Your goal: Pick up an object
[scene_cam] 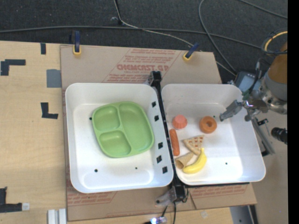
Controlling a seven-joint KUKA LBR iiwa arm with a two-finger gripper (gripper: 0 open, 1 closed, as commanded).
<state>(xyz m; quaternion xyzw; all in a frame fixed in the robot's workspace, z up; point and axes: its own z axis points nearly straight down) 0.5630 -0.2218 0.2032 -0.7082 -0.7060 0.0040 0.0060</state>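
Two shallow white bins sit side by side on the counter [28,125], over a sheet of brown cardboard [135,64]. The left bin [77,97] holds one light green plastic plate with three compartments [123,129], lying flat. The right bin [254,169] holds five toy foods grouped near its left wall: one round pinkish-red piece [180,122], one orange ring-shaped doughnut [208,124], one long orange-red sausage [174,142], one tan waffle-patterned wedge [194,144] and one yellow curved banana [196,163], whose brown-tipped end touches the wedge. The gripper [245,107] hangs over the right bin's upper right corner, fingers spread apart with nothing between them, well apart from the foods.
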